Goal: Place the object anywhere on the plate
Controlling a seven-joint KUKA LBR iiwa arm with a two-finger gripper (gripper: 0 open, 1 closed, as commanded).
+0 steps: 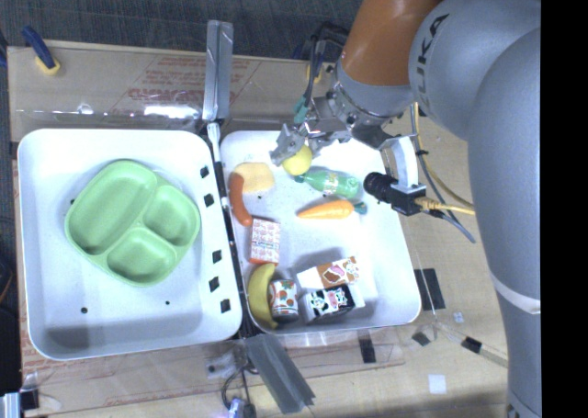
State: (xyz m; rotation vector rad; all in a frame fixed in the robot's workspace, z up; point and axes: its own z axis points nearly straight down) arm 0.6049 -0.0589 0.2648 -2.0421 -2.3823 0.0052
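Note:
The green sectioned plate lies in the left bin. My gripper hangs over the far end of the right bin, pointing down. A small yellow lemon sits between its fingers, which are shut on it. The lemon is just above a green bottle and right of a pale yellow block.
The right bin also holds an orange carrot, a red sausage, a small patterned carton, a banana, a can and two printed boxes. A metal divider stands between the bins.

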